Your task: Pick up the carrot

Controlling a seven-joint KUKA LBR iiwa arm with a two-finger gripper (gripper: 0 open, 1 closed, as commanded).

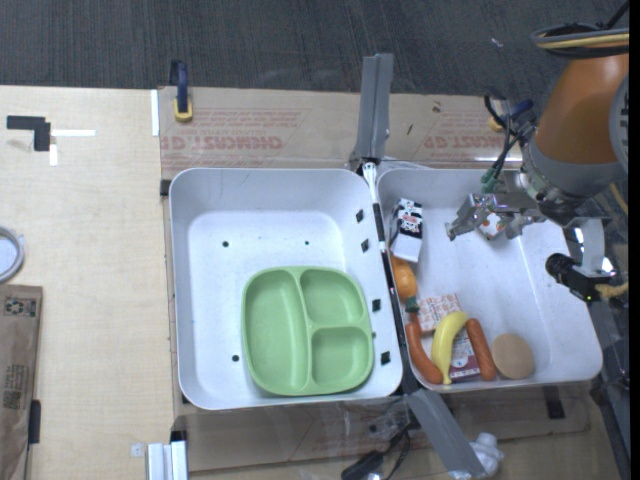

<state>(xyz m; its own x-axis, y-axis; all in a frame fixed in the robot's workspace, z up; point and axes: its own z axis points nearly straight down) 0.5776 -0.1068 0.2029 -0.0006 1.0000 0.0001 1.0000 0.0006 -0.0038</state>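
Tool: I see the grey two-finger tool (pixel 484 221) over the upper middle of the right bin, hanging from the arm with the orange band (pixel 580 108). Something small, white with a red spot, sits at the fingers, but I cannot tell whether they are open or shut.
Carrot: the long orange carrot (pixel 421 354) lies at the lower left of the shallow white right bin (pixel 560 318), against the left wall, well apart from the tool.
Neighbours: a yellow curved banana (pixel 446 340) lies just beside the carrot on its right, over a small flat printed packet (pixel 440 310); a reddish-brown sausage (pixel 481 348) is next, then a round tan bun-like piece (pixel 514 355).
Upper left of that bin: a round orange fruit (pixel 404 279) and above it a small black-and-white carton (pixel 408 218).
Left bin: the shallow white left bin (pixel 200 268) holds a pale green plastic tray with three compartments (pixel 307 330).
Desk: I see light wood (pixel 80 298), with a blue-and-yellow clamp (pixel 180 91) at the far edge.
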